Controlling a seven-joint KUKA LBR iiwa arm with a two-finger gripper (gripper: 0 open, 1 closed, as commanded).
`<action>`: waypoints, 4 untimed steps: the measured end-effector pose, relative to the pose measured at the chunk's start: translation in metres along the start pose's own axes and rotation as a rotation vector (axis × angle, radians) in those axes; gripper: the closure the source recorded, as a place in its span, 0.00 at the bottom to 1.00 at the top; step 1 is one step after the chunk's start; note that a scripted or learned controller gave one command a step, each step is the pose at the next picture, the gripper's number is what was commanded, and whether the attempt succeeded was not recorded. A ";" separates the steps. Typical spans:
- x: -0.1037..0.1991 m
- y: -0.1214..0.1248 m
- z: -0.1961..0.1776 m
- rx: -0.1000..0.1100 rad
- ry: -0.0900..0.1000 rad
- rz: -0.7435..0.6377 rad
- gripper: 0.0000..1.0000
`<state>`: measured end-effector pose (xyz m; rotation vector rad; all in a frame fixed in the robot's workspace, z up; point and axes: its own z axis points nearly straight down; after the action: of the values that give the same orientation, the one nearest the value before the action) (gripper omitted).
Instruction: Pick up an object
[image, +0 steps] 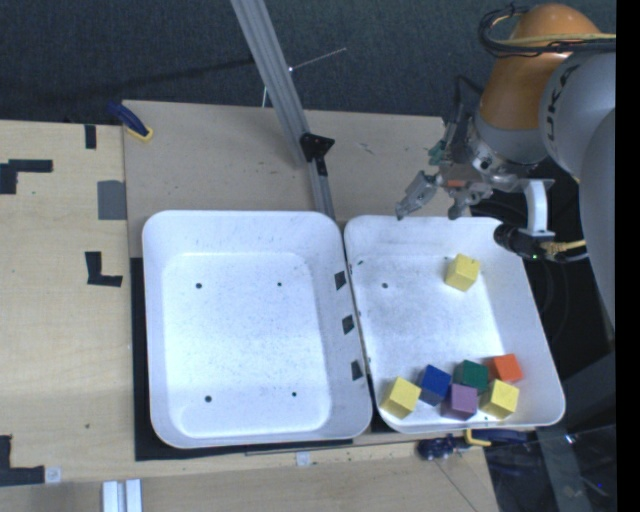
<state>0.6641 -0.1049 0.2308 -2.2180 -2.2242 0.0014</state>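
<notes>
Hovering above right bin (520, 300) far rim, end effector (432, 204) fingers spread, grasping nothing; arm angled down-left.

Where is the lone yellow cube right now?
The lone yellow cube sits in the right bin, near its far right corner, apart from the cube cluster along the near edge.
</notes>
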 end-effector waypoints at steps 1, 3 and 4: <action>0.000 0.000 0.000 0.000 -0.001 0.000 0.00; -0.014 -0.011 0.112 0.007 0.000 0.002 0.00; -0.013 -0.013 0.141 0.004 -0.001 0.001 0.00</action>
<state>0.6514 -0.1177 0.0895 -2.2172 -2.2213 0.0070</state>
